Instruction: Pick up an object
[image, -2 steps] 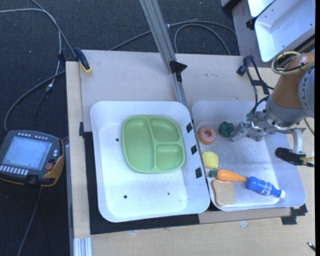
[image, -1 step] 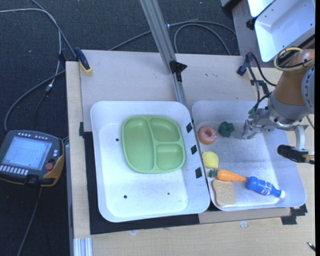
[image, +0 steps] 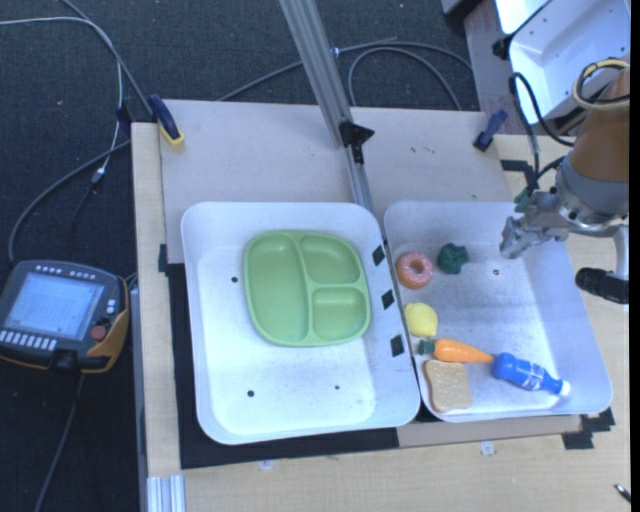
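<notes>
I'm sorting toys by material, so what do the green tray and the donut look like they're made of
Green tray: probably moulded plastic, matte, one even colour with smooth rounded dividers. Donut: likely plastic or rubber toy food, pink icing on a tan ring; too small to be sure.

I get even, bright overhead light, soft shadows only; white bins (image: 300, 420) near blown out, pic slightly soft w/ compression grain.

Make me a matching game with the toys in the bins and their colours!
Things:
1. plate
2. carrot
3. bottle
4. lemon

Colours:
A. blue
B. yellow
C. green
D. orange

Pairs: 1-C, 2-D, 3-A, 4-B
</notes>
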